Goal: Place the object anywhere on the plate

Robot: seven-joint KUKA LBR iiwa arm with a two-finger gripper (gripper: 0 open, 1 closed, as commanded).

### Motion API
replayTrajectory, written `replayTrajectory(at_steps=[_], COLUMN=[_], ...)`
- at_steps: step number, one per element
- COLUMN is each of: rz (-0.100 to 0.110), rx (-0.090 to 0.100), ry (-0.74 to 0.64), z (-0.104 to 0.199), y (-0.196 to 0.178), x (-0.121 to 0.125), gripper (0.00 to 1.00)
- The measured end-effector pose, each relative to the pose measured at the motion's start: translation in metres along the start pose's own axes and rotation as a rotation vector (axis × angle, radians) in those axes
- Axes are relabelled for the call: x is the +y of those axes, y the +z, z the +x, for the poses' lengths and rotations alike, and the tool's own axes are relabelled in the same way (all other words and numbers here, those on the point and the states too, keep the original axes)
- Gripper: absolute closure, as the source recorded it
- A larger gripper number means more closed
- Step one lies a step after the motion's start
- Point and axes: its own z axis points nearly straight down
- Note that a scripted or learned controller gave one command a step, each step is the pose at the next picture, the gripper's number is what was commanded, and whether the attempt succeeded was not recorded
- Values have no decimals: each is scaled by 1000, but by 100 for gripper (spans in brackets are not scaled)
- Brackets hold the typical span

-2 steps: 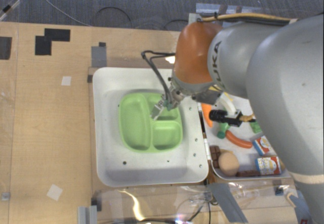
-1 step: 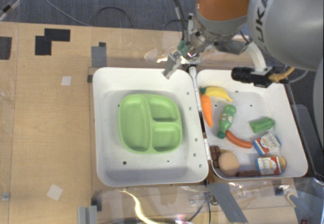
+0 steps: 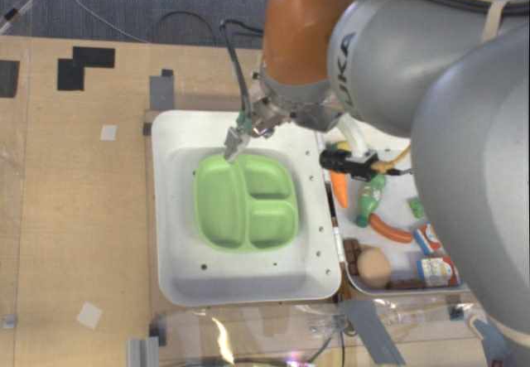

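Observation:
A light green plate (image 3: 245, 203) with three compartments lies in the left white bin (image 3: 178, 274). My gripper (image 3: 234, 144) hangs just above the plate's far left rim, under the grey arm with its orange band (image 3: 305, 21). A small green bit shows at the wrist just above it. Whether anything is held there is too small to tell. All three plate compartments look bare.
The right bin (image 3: 364, 284) holds several toy foods: an orange carrot (image 3: 339, 189), a green bottle (image 3: 370, 198), a red sausage (image 3: 389, 229), a tan egg (image 3: 374, 266), a brown bar (image 3: 353, 253) and a small can (image 3: 436, 271). The arm covers much of that bin.

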Motion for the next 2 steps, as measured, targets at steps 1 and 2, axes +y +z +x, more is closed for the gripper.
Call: replayTrajectory(at_steps=[1, 2], rz=[-5, -14], rx=[-1, -4], ry=[238, 231], z=[20, 19], y=[63, 48], x=[36, 39], gripper=[0, 100])
